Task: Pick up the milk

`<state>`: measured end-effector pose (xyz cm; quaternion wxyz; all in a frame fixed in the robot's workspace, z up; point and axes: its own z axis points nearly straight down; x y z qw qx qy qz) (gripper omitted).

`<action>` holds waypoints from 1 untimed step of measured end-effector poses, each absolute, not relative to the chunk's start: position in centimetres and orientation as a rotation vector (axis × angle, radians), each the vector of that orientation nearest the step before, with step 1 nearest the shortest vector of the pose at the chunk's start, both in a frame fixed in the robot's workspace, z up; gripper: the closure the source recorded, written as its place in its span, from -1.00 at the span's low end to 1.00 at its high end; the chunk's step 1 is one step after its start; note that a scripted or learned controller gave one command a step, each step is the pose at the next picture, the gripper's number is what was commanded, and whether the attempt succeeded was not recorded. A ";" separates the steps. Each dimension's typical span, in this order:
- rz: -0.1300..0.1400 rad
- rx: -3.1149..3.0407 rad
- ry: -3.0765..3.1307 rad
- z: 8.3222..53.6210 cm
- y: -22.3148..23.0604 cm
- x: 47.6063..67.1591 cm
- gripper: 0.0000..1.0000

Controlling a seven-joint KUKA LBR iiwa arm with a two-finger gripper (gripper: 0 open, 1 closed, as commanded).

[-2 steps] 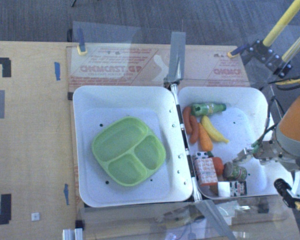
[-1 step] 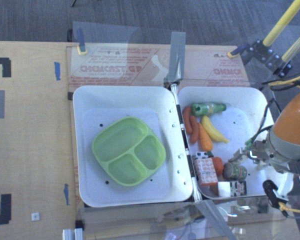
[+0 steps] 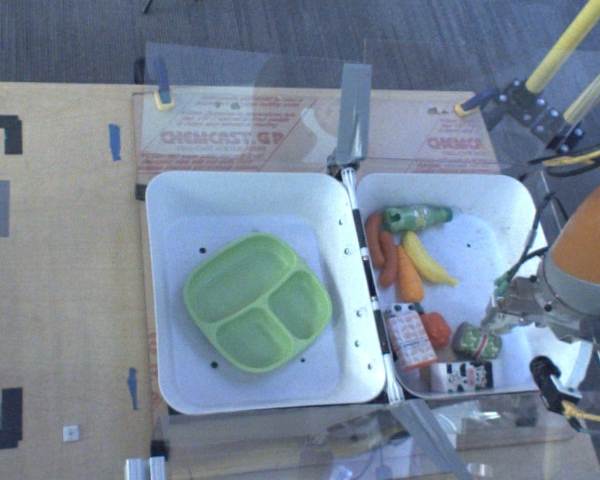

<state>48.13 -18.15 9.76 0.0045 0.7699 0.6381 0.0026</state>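
The milk point(image 3: 463, 375) is a small white carton with black patches. It lies on its side at the front edge of the right bin point(image 3: 500, 200). My gripper point(image 3: 497, 315) hangs over the right part of that bin, just above and to the right of a green can point(image 3: 477, 343) and behind the milk. Nothing shows in its grasp. The arm's orange band point(image 3: 590, 240) sits above the wrist at the right edge of the view.
The right bin also holds a green bottle point(image 3: 416, 216), a banana point(image 3: 428, 259), two carrots point(image 3: 408, 275), a red tomato point(image 3: 437, 327) and a red-and-white box point(image 3: 410, 339). A green divided plate point(image 3: 258, 301) lies in the left bin point(image 3: 180, 208).
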 end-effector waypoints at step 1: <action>0.008 2.412 1.999 9.8 -18.2 48.1 -1.00</action>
